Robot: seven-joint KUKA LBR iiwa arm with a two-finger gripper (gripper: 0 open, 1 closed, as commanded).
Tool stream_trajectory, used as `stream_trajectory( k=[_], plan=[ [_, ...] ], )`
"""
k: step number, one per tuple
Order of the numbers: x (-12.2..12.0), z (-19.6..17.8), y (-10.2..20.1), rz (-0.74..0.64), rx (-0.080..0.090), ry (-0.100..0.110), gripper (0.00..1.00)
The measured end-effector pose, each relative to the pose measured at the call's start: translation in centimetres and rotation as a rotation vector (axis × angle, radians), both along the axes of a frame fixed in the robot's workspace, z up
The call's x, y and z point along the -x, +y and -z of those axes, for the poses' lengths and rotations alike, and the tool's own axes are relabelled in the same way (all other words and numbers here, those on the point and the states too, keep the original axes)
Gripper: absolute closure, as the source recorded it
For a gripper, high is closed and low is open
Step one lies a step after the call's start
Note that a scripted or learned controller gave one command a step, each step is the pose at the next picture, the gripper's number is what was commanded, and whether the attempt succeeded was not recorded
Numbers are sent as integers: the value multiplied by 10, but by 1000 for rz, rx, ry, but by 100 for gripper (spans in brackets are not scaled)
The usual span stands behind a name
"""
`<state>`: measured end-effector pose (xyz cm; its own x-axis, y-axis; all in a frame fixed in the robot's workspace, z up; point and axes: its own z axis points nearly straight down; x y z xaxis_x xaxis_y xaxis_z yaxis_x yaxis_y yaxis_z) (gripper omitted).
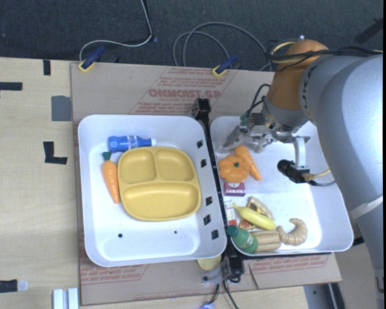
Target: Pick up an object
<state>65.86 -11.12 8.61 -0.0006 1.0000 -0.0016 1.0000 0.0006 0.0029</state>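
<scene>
Right of the frame's middle, in the right bin [331, 221], the hand [252, 138] hangs just above a small orange carrot [248, 161] and an orange pumpkin-like toy [232, 168] that touch each other; I cannot tell whether the hand is apart or together, and nothing is visibly held. Judged from this, a grab could catch both toys at once or nudge one against the bin's wall, since they sit close to the divider. Lower in that bin lie a small pink box [234, 187], a banana [256, 218], a green bottle [242, 239] and a tan curved toy [296, 232]. Left of centre, the left bin [93, 237] carries a yellow divided plate [159, 182], another carrot [110, 179] and a blue bottle [128, 143], all on the desk [26, 192]
</scene>
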Motion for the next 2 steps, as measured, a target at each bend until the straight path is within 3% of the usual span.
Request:
stream_trajectory(
  k=[1,2],
  plan=[
    [41,-1,16,0,2,-1,0],
    [17,0,14,-1,-2,1,0]
  ],
)
